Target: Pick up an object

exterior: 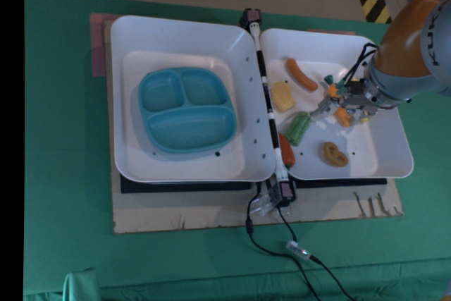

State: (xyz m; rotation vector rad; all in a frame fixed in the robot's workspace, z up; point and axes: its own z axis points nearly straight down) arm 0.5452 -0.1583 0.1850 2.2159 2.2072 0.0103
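Where the arm [416, 46] leaves frame, end effector [337, 103] tips blurred, indistinct.

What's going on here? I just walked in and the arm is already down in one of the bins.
A grey arm with an orange band reaches in from the right, its hand low over the right bin. Near it lie toy foods: a sausage, a yellow piece, a green vegetable and a pretzel. Whether it has gripped anything is unclear. The left bin holds a blue divided plate.
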